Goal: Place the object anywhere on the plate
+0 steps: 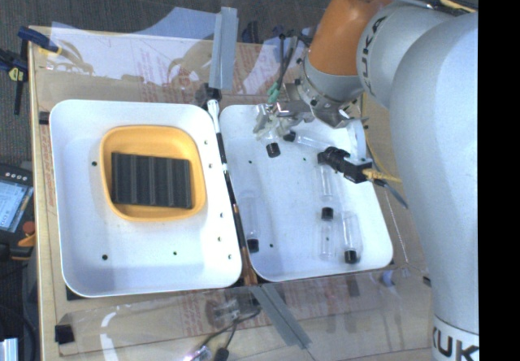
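My pincer point(272, 117), its grip state impossible to tell, hangs at the top of the right white bin point(268, 262) over clear tubes point(350, 229), while the yellow plate point(153, 171) sits in the left bin point(122, 270) on the wooden bench point(122, 67).

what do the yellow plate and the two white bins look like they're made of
The yellow plate looks like moulded plastic: smooth, soft sheen, rounded raised rim, with a dark ribbed insert in its centre. The white bins look like thin formed plastic, semi-gloss with rounded corners, though painted metal cannot be ruled out.
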`<state>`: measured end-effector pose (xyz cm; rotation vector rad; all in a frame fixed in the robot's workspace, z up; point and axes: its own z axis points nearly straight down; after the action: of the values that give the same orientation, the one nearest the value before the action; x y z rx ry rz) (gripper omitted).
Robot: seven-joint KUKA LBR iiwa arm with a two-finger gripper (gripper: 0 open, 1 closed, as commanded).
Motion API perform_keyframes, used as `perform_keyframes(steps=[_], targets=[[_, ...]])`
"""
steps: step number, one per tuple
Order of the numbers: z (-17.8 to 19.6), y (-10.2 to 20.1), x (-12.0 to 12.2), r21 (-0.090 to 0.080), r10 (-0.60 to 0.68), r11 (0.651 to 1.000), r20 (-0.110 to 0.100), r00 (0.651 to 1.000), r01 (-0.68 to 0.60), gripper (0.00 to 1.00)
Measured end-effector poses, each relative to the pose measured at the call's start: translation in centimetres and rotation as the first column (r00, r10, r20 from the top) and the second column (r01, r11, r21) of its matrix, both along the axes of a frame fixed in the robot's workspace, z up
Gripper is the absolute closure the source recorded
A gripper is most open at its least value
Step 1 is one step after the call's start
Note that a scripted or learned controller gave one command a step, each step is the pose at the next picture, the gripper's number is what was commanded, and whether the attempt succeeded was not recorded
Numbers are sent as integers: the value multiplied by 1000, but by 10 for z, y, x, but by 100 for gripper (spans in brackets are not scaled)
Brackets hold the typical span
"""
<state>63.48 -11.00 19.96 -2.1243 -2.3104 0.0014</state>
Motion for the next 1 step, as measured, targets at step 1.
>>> perform_keyframes(steps=[1], targets=[[25,40,6,-2,126,992,2,992,-126,100]])
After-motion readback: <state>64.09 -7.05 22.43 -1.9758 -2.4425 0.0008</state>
